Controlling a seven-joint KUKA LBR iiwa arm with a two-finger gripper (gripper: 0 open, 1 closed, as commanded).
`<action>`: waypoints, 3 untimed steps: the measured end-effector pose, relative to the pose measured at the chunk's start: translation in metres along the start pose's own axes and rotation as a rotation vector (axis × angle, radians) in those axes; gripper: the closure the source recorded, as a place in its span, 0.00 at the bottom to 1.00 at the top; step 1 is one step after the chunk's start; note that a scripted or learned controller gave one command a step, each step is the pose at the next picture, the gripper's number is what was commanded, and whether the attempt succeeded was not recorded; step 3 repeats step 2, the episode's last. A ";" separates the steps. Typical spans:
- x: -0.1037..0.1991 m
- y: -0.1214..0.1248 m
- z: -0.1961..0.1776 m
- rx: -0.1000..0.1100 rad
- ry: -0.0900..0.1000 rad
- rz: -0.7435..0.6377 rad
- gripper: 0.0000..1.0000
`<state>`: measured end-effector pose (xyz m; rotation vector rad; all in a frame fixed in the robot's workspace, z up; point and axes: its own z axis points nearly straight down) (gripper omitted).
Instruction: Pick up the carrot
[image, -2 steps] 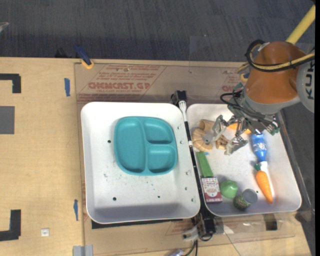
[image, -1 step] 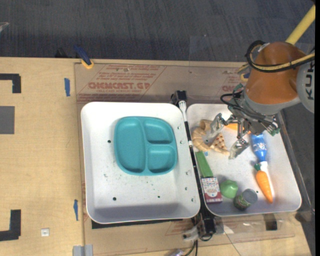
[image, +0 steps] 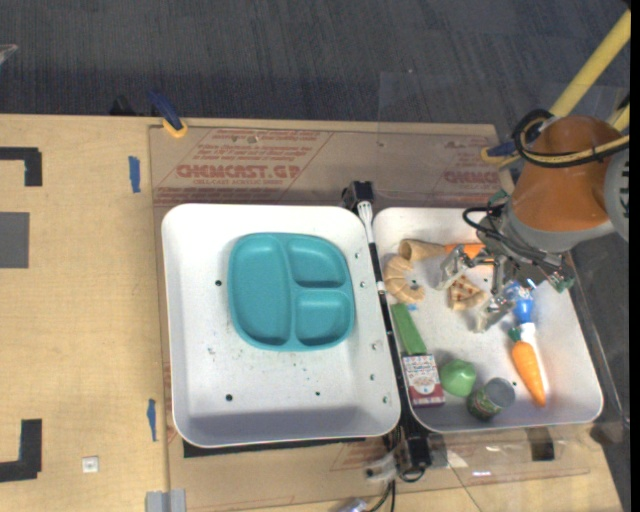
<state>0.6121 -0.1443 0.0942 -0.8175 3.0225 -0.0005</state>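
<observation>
1. Nearest the camera, a green ball (image: 459, 378) and a dark can (image: 489, 398) crowd the right bin (image: 585, 395) at its front edge.
2. Just beside them, the carrot (image: 529, 370) lies free along the right wall, leaf end pointing away.
3. It looks like a light, stiff, smooth toy, likely slippery; a grip across the thick upper body seems safest.
4. Farther back, the gripper (image: 497, 290) hovers above the clutter, fingers apart and holding nothing.
</observation>
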 end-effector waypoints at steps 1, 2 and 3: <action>0.105 0.028 0.003 0.003 0.002 -0.342 0.00; 0.121 0.028 0.003 0.007 -0.004 -0.737 0.00; 0.121 0.028 0.003 0.007 -0.004 -0.737 0.00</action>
